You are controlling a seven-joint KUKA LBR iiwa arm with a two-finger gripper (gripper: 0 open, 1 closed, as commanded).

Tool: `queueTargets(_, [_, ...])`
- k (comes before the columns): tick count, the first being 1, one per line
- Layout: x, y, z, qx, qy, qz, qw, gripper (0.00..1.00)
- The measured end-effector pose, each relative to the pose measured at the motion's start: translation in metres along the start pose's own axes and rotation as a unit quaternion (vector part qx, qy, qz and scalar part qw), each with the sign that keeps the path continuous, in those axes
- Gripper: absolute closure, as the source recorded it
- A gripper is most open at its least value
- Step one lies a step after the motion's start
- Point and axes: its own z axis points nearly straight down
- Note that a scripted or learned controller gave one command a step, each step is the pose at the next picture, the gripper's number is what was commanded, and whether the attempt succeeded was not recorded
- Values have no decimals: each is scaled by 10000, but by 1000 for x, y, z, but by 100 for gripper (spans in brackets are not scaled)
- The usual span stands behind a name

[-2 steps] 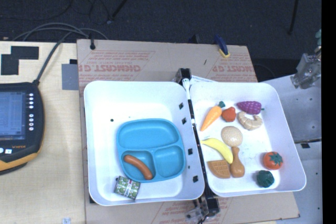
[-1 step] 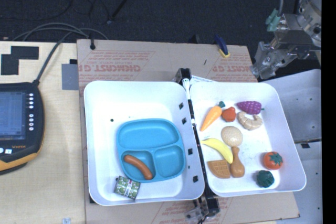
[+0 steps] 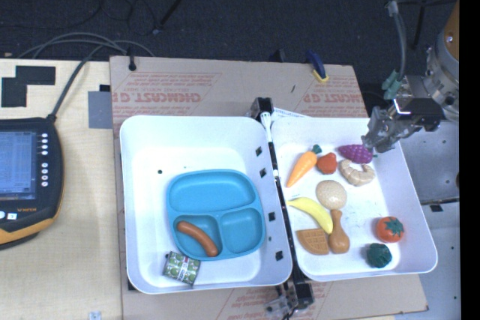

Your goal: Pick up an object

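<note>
Tool (image 3: 377,137): at right bin (image 3: 420,232) upper edge, touching purple grapes (image 3: 355,154); you cannot tell its state | Risk: you may see grapes slip, or the mushroom (image 3: 357,173) just beside get pushed.

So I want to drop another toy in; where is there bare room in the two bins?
Left white bin: bare floor above and left of the blue divided plate. Right white bin: crowded, with a small gap between the yellow banana and red tomato.
</note>
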Motion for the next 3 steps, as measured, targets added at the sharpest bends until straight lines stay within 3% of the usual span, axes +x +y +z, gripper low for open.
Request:
queueTargets(1, [-56,1,0,-31,-2,10,10000,100])
queueTargets(2, [18,1,-55,-64,10,-54,10000,100])
queueTargets(3, [55,47,71,30,-2,-29,10000,100])
